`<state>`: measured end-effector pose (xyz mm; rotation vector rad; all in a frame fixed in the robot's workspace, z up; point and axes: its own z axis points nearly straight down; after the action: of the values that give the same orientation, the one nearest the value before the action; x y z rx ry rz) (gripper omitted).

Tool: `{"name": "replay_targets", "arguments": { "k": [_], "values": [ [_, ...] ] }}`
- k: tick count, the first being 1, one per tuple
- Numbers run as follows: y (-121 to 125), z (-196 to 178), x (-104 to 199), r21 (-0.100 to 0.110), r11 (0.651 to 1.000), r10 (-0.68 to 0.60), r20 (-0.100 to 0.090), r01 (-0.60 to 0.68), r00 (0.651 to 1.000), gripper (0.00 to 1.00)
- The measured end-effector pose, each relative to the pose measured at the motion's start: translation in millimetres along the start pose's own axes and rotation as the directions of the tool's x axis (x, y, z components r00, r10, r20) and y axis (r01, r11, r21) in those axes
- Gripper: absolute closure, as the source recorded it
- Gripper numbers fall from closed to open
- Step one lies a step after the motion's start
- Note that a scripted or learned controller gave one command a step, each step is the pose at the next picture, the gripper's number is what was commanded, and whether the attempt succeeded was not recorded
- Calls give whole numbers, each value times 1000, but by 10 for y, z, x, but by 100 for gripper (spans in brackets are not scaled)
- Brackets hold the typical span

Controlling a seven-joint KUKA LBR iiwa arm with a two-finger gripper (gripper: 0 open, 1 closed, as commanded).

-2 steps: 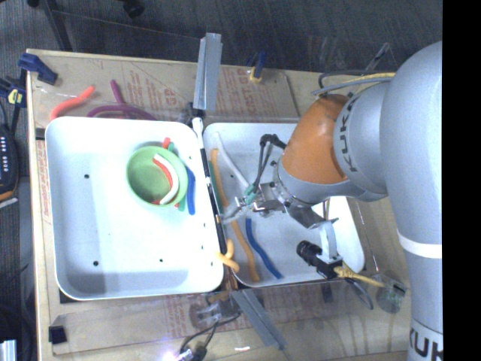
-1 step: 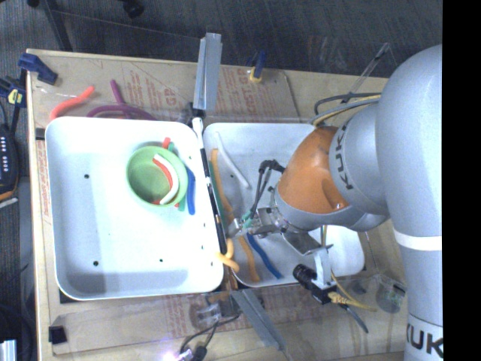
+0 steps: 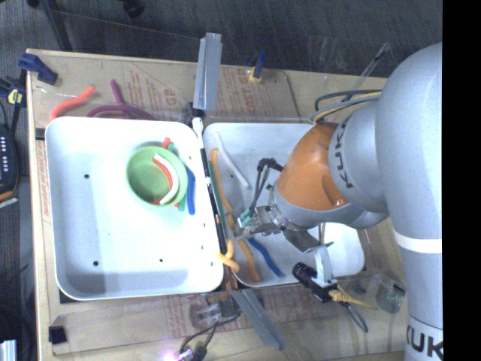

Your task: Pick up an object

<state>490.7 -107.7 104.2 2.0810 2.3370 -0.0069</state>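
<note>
From the camera above, the arm [image 3: 361,164] is seen reaching in over the right bin [image 3: 248,138], its orange band tipped toward the left wall. The gripper [image 3: 252,222] is lowered to the bin floor near the divider between the two bins. Whether the fingers are wide, narrow or closed on something cannot be told; the tips are lost among cables and clutter.

Just below and to the right of the gripper, a blue strip [image 3: 264,256] is seen lying on the floor of the right bin. Beside it, nearer the divider, an orange-tan strip [image 3: 242,262] is laid along the wall. Above the gripper, a thin pale stick [image 3: 234,173] is seen slanting up the bin.

Well to the left of the gripper, across the divider, a green bowl [image 3: 156,175] sits in the left bin [image 3: 83,224], with a red and a white curved piece inside it and a blue piece [image 3: 191,195] leaning at its right side.

As for progress: nothing is seen lifted. The descent is judged to be made, with the grasp unconfirmed. The closing, if not already done, and the lift are judged to be left. The blue strip is judged the likeliest target, being closest.
</note>
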Motion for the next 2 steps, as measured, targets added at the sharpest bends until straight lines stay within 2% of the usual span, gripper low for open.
{"name": "replay_targets", "arguments": {
  "k": [1, 2],
  "values": [
    [204, -1571, 359, 5, 1000, 24, -13, -24, 1000, 100],
    [203, -1569, 359, 6, 1000, 24, -13, -24, 1000, 0]
  ]
}}
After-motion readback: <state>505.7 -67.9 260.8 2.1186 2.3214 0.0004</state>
